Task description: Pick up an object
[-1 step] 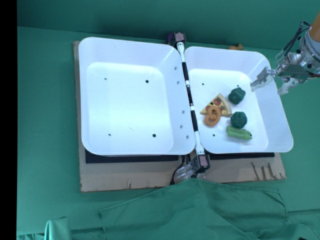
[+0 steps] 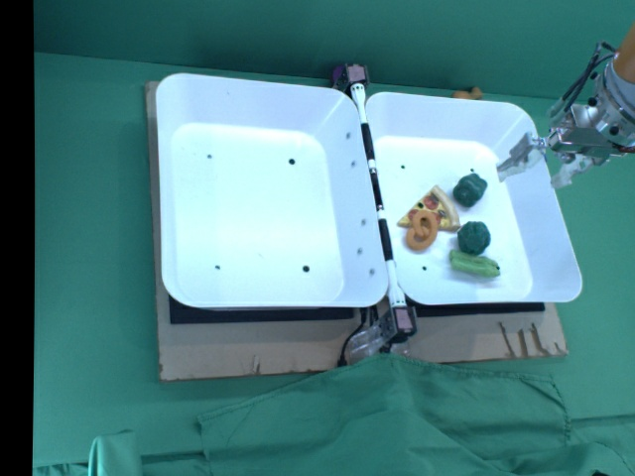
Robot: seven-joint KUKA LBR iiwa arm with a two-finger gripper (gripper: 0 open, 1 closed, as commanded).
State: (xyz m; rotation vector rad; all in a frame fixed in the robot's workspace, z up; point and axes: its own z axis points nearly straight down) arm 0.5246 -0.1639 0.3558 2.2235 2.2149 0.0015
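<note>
The right bin (image 2: 541, 256) holds a pizza slice (image 2: 434, 207), an orange pretzel (image 2: 423, 231), two dark green broccoli pieces (image 2: 469, 188) (image 2: 473, 236) and a light green pickle (image 2: 474, 264). My gripper (image 2: 541, 161) hangs above the right bin's far right rim, its two fingers spread apart with nothing between them. It is to the right of and above the upper broccoli. The arm comes in from the upper right corner.
The left bin (image 2: 189, 117) sits beside the right one, with a black-and-white divider rod (image 2: 374, 196) between them. Both rest on a cardboard sheet (image 2: 248, 365) over green cloth. A small orange thing (image 2: 468, 93) lies behind the right bin.
</note>
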